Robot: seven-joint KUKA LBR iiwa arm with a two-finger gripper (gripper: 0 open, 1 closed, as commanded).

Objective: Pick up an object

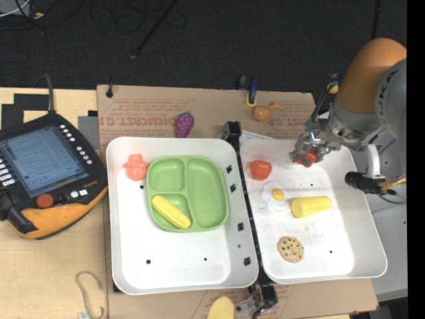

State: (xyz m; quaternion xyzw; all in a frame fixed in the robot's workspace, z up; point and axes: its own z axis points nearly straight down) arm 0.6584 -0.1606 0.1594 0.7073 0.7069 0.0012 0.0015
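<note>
My gripper [308, 154] hangs over the far right corner of the right bin [358, 244], low near the bin's back wall. A small red object [307, 160] shows right at its tip; whether it is gripped is unclear. In the same bin lie a red tomato-like piece [259, 170], a fried egg [274, 195], a yellow cylinder [311, 206] and a cookie [290, 248]. The left bin [133, 258] carries a green divided plate [199, 185] with a corn cob [171, 211] on it, and a pink-orange item [135, 167] beside the plate.
Purple grapes [184, 123] and an orange pear-like toy [263, 111] lie on the cardboard behind the bins. A yellow lemon [221, 308] sits at the front edge. A teach pendant [46, 171] rests on the bench at the left.
</note>
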